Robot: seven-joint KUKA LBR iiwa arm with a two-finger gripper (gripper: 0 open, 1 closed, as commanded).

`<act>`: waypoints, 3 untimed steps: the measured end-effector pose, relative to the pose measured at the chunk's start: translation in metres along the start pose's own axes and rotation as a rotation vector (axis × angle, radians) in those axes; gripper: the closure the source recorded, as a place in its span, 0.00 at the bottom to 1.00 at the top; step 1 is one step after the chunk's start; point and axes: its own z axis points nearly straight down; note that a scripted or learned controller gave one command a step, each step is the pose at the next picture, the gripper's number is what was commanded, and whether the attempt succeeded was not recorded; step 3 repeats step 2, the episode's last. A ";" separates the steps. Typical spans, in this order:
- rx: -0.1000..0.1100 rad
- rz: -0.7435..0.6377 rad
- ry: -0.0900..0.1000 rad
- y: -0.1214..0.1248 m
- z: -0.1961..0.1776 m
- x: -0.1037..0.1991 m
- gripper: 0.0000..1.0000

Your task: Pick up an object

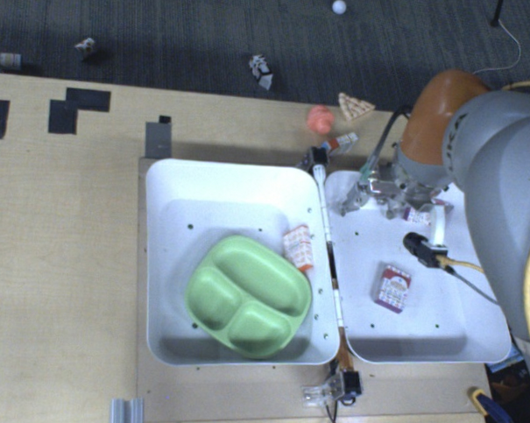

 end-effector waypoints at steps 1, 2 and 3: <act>-0.003 -0.004 -0.001 0.001 -0.011 0.000 1.00; -0.002 0.003 -0.003 -0.022 -0.122 -0.069 1.00; -0.002 0.003 -0.003 -0.022 -0.122 -0.069 1.00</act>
